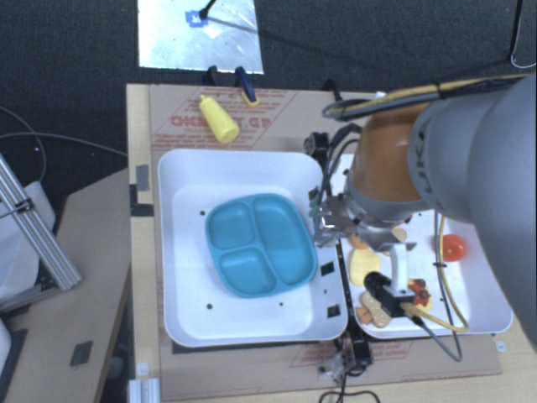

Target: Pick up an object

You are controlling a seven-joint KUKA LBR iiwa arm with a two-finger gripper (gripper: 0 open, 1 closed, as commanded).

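Observation:
The grey arm with its orange band reaches in from the right and hangs low over the left part of the right bin (pixel 495 313). Its gripper (pixel 370 240) points down under the wrist, just above a pale yellow object (pixel 362 267). A red-orange ball (pixel 453 248) lies to the right of the wrist. A tan piece (pixel 374 314) and a small red item (pixel 418 291) lie near the bin's front. Much of this bin is hidden by the arm.
The left bin (pixel 180 225) holds a blue divided plate (pixel 260 243). A yellow bottle (pixel 218 118) lies on the cardboard behind the bins, with a blue clamp (pixel 247 87) beside it. The wall between the bins runs close to the gripper's left.

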